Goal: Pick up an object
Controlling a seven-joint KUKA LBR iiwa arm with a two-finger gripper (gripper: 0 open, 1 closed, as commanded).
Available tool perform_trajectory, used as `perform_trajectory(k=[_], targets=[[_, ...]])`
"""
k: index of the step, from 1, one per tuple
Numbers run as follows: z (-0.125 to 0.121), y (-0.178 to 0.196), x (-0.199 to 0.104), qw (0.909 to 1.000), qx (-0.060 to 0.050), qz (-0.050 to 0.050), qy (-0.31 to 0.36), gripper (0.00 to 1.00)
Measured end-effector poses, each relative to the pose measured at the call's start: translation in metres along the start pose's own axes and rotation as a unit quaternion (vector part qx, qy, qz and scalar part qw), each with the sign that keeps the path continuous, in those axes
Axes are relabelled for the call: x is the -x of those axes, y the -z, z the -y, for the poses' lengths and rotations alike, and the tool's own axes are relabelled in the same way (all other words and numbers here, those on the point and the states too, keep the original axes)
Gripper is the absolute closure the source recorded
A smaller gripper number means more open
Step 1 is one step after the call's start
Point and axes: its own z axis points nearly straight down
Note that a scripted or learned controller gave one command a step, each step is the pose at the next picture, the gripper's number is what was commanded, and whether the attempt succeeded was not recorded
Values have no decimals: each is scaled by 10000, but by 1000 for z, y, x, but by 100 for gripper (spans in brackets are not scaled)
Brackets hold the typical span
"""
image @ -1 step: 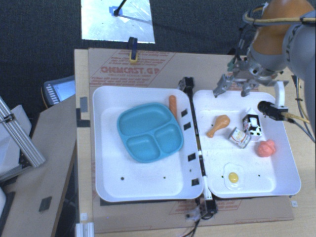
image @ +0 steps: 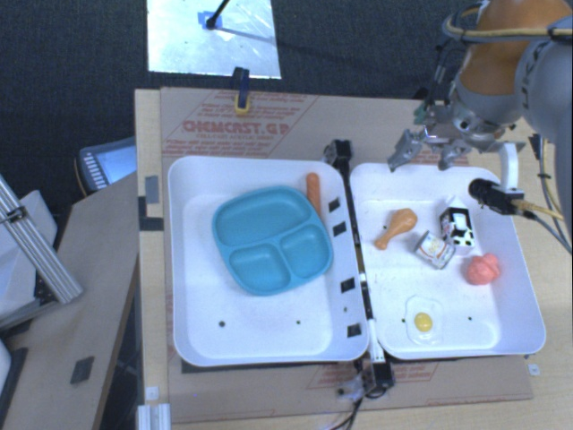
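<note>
Currently the gripper (image: 428, 153) sits over the far rim of the right bin (image: 524, 280), with its two fingers (image: 399, 153) spread apart and nothing between them. No object is grasped, so the pick has not begun; by this judgement the task stands at the approach stage. All candidate objects lie on the bin floor, nearer the camera than the fingers. The drumstick (image: 395, 227) is the closest, just forward of the fingers and apart from its neighbours. The carton (image: 457, 226) lies forward and to the arm side of the fingers, and the packet (image: 434, 249) touches or nearly touches it. The pink ball (image: 482, 270) lies further forward, near the packet. The egg (image: 423, 320) is the farthest from the fingers, near the front rim. Across the divider, the left bin (image: 192, 330) holds a blue tray (image: 271, 250) and a carrot (image: 313, 193) beside it. Remaining steps: select a target, position the fingers over it, descend, close, and lift. The drumstick appears the least obstructed choice, since it lies clear on both sides.
</note>
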Motion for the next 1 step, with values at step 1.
perform_trajectory(k=[1], targets=[[3, -57, 9, 10000, -21, -1, -13, 0]])
